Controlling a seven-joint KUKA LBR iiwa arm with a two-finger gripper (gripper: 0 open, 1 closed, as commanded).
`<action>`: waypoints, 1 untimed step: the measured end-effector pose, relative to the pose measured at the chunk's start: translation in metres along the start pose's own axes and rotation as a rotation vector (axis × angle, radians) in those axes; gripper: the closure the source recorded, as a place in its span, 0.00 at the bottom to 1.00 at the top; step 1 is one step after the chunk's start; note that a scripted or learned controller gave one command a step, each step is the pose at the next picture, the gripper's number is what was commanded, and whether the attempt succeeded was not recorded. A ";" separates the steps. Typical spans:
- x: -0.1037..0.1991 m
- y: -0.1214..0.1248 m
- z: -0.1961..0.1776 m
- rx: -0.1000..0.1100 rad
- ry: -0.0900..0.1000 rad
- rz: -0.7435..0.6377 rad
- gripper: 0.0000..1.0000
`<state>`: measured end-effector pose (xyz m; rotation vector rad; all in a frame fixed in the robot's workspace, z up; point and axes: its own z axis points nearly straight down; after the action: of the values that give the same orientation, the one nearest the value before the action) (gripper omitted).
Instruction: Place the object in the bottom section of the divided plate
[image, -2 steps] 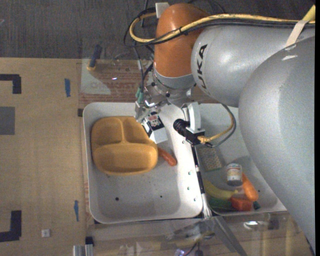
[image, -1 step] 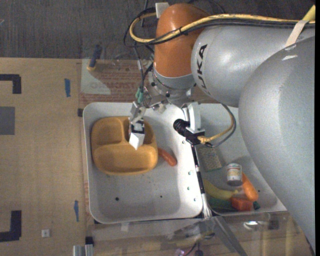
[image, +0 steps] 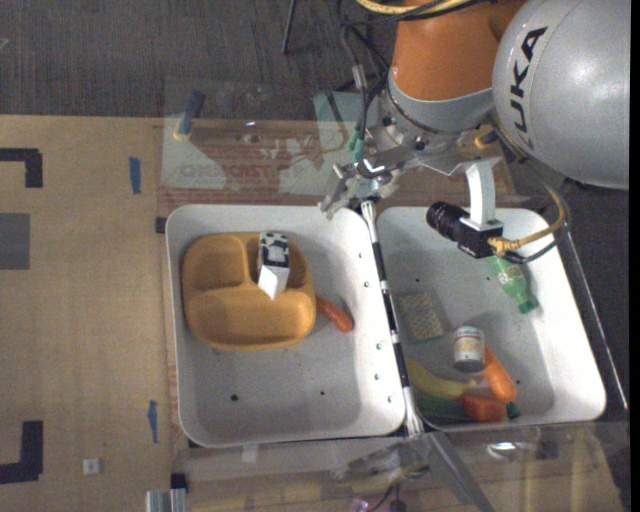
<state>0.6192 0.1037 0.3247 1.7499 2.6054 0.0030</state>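
Observation:
The yellow divided plate (image: 240, 318) lies in the left bin (image: 290, 400), its large bottom section towards the front. A small white carton with a black-patterned top (image: 272, 265) leans in the plate's upper right section, its lower end at the ridge bordering the bottom section. My gripper (image: 350, 192) hangs above the back rims where the two bins meet, up and to the right of the carton and apart from it. An orange carrot (image: 336, 315) lies on the bin floor just right of the plate.
The right bin (image: 560, 340) holds a green bottle (image: 514, 284), a small can (image: 467, 347), a grey mesh pad (image: 422, 314), a banana (image: 440, 381) and an orange vegetable (image: 497, 378). A black camera on a white bracket (image: 462, 228) sticks out from the wrist over that bin.

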 end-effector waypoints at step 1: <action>0.058 -0.030 -0.088 0.001 0.000 0.151 0.00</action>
<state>0.5689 0.1455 0.4127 1.9426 2.4664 0.0021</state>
